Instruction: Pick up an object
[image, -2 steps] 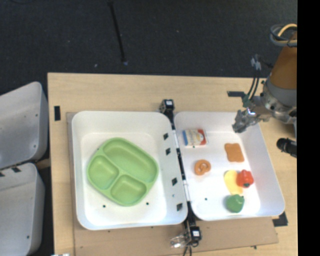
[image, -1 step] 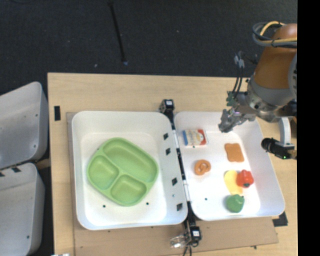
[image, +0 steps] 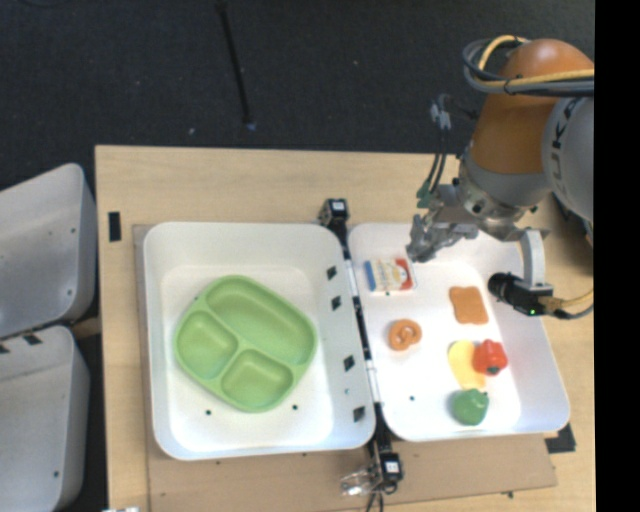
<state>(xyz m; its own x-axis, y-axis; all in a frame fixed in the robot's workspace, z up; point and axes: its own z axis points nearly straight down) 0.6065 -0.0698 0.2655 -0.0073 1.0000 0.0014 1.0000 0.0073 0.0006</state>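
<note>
table (image: 120, 190): light wood, carried two shallow white bins side by side; kept everything inside the arm's reach.
left bin (image: 160, 400): held one green divided plate (image: 247, 343), lying flat and slightly turned, near the bin's middle; nothing else in it, likely the drop side.
hinge clips (image: 350, 330): small black pieces along the seam between the bins, apparently joining them.
right bin (image: 530, 400): held all the small pick candidates, spread apart so each could be grasped alone.
packet (image: 388, 275): small flat white pack with red and blue print, upper left of the right bin, just beside the seam; nearest item to the tool, so judged the likely target.
orange ring (image: 404, 334): donut-like toy, below the packet, apart from it.
tool (image: 425, 245): hung low over the bin's upper left, just above and right of the packet, pointing down; cannot tell if open or closed, nothing seen in it.
green toy (image: 467, 406): pepper-like, near the bin's lower edge.
yellow piece (image: 461, 362): touched a red toy (image: 489, 356) at its right; crowded pair, harder pick.
orange slab (image: 468, 305): bread-like, flat, right of the ring.
arm (image: 510, 120): grey with orange band, entered from the right.
</note>
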